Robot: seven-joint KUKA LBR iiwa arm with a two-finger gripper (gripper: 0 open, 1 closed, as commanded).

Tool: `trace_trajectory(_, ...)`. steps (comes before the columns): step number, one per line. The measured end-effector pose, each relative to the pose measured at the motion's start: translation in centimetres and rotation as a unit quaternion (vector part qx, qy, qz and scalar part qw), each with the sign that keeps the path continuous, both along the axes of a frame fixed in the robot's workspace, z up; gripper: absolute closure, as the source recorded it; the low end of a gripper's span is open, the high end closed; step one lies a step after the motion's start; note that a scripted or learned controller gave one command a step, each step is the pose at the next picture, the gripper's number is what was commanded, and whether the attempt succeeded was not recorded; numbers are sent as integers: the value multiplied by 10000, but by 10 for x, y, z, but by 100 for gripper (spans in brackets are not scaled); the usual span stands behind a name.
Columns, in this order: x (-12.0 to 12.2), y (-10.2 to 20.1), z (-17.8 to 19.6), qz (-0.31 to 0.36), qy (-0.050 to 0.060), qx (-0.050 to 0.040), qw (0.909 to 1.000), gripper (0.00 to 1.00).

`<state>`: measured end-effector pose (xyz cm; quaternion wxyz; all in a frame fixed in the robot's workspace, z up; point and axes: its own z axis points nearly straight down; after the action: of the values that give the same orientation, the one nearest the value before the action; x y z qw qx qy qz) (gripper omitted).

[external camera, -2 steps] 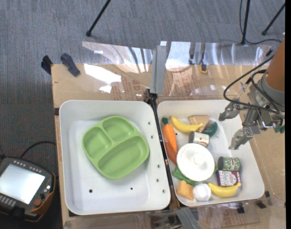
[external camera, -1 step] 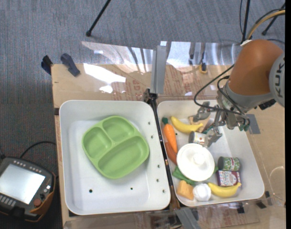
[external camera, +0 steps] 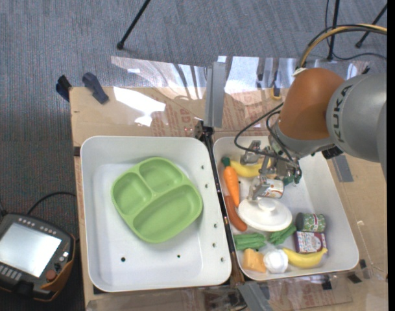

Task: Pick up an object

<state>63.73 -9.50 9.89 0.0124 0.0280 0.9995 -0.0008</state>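
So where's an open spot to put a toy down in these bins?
The left bin has bare white floor all around the green plate, widest along the near edge and at the left wall. The right bin is crowded: carrots, bananas, a white lid and cans fill it, with the gripper above. There, a little bare floor shows at the right wall.

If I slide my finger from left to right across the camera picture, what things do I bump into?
Handheld screen controller → green divided plate → carrot → white round lid → small green can.
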Motion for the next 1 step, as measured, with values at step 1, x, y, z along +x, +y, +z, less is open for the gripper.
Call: trace_trajectory(1,-87,-50,-3,313,24,-6,9995,0)
